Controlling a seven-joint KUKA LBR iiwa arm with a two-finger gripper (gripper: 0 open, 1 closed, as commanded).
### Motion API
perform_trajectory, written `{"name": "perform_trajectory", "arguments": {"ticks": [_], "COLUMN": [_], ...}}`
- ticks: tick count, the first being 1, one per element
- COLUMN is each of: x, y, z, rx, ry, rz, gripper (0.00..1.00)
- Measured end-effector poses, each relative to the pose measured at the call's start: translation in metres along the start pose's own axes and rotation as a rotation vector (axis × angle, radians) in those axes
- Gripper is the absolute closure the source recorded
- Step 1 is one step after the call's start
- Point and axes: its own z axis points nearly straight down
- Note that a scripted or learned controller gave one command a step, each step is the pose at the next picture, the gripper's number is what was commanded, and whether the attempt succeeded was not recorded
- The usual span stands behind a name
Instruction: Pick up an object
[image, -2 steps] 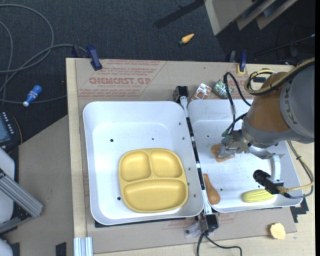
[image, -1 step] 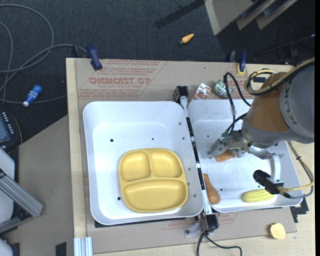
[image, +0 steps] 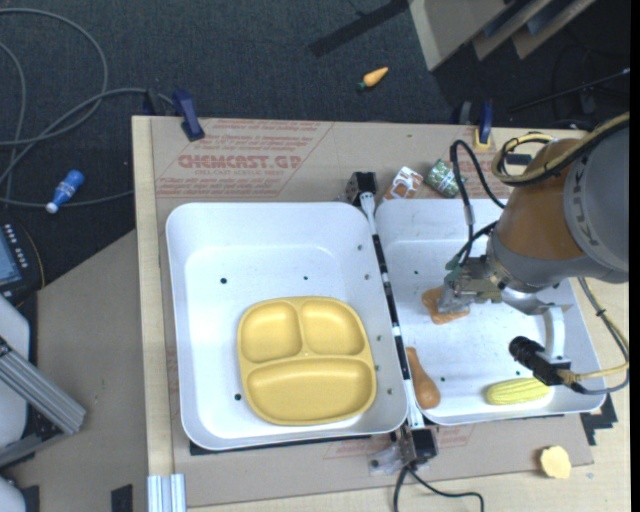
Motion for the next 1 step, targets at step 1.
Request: {"name": "perform_trajectory", "arguments": {"ticks": [1], "x": [0.0000], "y": [-0.0003], "z": [0.0006], "rx": [0.001], "ry": [0.001], "rz": [0.001], "gripper": [0.00]}}
